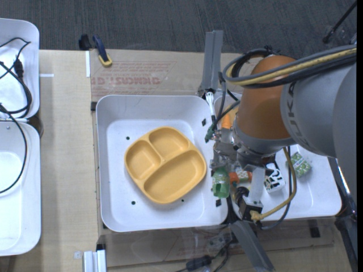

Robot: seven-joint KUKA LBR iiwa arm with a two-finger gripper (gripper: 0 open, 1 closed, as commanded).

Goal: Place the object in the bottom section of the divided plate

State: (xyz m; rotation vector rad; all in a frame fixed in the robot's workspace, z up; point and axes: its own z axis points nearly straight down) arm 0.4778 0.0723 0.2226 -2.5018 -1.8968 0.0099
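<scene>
Bench: pale wood top under dark grey carpet at the far edge, bearing two shallow white bins side by side.

Left bin: holds one yellow divided plate, lying flat and turned at a slant, two small sections toward its upper left, one long section toward its lower right. All three sections bare.

Right bin: largely covered by the arm, grey with an orange band. Visible in it: a white item with black marks, a small green-and-white packet near the right wall, and an orange piece close to the arm's left side.

Gripper: hangs over the divide between the bins, just beside the plate's right rim. Cannot tell how wide the claw stands. A green object sits at its tip; whether it is gripped cannot be told.

Surroundings: blue-and-yellow clamp at the bench's far edge; black cables looped over white trays at far left.
</scene>
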